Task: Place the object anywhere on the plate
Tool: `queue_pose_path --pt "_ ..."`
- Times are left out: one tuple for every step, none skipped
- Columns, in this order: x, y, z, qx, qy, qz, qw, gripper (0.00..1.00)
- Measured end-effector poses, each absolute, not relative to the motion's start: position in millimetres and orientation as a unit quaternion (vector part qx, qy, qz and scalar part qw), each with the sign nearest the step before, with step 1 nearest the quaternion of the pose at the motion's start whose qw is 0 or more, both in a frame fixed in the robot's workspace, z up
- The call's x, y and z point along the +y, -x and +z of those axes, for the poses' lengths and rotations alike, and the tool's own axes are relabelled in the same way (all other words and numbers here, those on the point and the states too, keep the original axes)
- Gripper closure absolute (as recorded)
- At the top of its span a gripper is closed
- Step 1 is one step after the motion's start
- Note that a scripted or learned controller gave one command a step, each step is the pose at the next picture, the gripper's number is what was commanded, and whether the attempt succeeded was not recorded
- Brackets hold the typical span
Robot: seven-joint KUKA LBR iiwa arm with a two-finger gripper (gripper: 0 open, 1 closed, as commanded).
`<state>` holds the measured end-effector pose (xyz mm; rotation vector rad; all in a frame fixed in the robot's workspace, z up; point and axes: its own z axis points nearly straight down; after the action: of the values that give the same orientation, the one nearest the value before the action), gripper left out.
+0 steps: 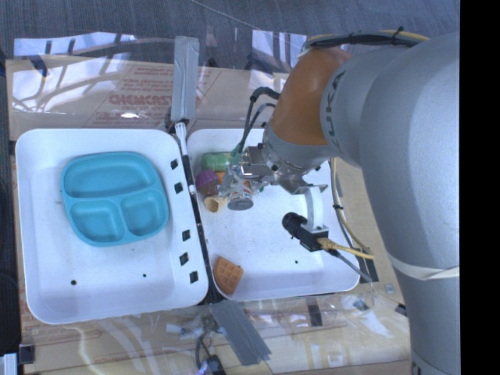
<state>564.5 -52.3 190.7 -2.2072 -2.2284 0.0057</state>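
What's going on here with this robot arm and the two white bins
A grey arm with an orange band reaches in from the right, and its gripper is down in the right bin among a small cluster of toy items: a green piece, a purple piece and a cone. A waffle piece lies apart near that bin's front edge. The blue divided plate sits in the left bin with nothing on it, so no object has been placed yet.

The plate (115, 197) lies in the left bin (47, 287). The waffle (227, 274) lies at the right bin's (273, 283) near-left corner; toys (211, 172) cluster along its left wall.
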Motion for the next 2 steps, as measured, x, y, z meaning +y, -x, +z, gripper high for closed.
queue_pose_path --pt "19.7 -611.7 190.7 -0.711 0.703 0.0005 0.002 1.0" --pt "80.1 -585.6 190.4 -0.711 0.703 0.0021 0.002 1.0"
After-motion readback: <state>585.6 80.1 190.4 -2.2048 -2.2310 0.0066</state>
